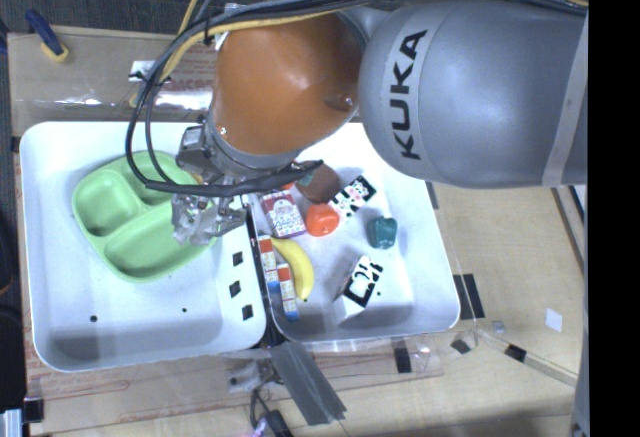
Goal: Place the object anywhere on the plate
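A light green divided plate (125, 213) lies in the left bin (60, 315). My gripper (198, 215) hangs over the plate's right edge, under the orange wrist band. It is metallic and partly hidden by the wrist. In the right bin (425, 255) lie a banana (297, 267), an orange-red round piece (322, 220), a teal cup-like piece (382, 230), a brown rounded object (320, 187), a red and white packet (284, 217) and two black and white patterned blocks (363, 282).
The big grey arm covers the back of the right bin and much of the bench behind. A striped strip (274, 275) lies along the divider between the bins. Yellow and black cables (165, 75) loop over the back of the left bin.
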